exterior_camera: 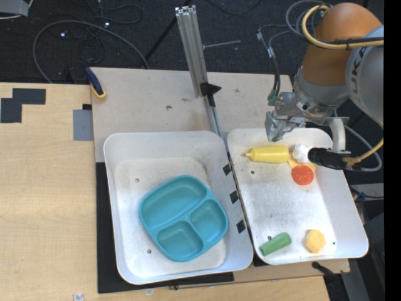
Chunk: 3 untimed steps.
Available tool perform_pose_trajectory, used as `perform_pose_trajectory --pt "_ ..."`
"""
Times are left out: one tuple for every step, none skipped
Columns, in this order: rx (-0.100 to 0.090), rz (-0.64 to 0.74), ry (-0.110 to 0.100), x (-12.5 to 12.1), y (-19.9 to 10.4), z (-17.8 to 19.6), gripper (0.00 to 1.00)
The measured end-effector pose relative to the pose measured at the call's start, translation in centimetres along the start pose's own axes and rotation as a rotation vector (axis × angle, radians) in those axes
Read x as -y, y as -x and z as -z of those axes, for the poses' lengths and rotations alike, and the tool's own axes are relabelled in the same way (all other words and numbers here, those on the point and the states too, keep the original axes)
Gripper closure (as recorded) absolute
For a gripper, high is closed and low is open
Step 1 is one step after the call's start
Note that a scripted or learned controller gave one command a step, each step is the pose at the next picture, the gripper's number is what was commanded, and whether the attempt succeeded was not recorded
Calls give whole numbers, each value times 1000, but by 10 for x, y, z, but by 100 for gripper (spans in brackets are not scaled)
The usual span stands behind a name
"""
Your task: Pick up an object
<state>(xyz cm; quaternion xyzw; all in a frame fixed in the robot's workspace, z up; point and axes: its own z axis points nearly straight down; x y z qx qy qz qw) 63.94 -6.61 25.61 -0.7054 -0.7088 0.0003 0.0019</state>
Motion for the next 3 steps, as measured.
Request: perform_pose_trajectory --pt "1 0 -2 -3 -49 -17 100" --pt "2 -1 -2 0 -93 -28 100" --pt "2 0 1 5 -149 -20 100"
